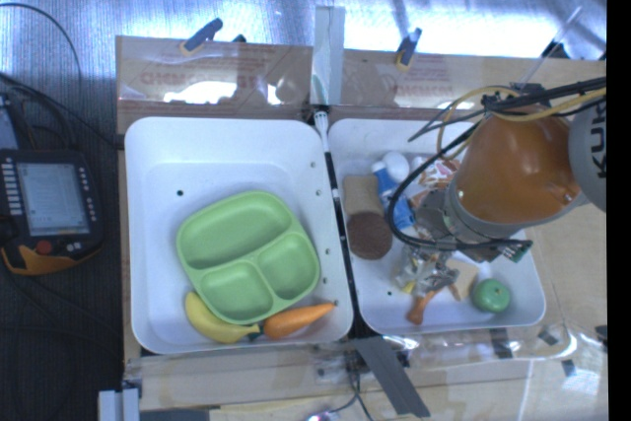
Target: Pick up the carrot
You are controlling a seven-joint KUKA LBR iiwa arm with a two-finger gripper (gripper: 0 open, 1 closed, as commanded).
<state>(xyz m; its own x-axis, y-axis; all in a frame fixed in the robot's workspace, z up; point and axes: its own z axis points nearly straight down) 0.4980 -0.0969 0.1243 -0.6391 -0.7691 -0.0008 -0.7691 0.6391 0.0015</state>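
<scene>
— What's in the left bin?
— Nearest, the carrot and a banana, a green tray behind.
— The hand?
— Over the right bin, well apart from the carrot; grip unreadable.

My bench of pale wood, two shallow white bins on it touching side by side, left bin, right bin, clear plastic sheets clipped along the bench's far edge, blue clips holding them
</scene>
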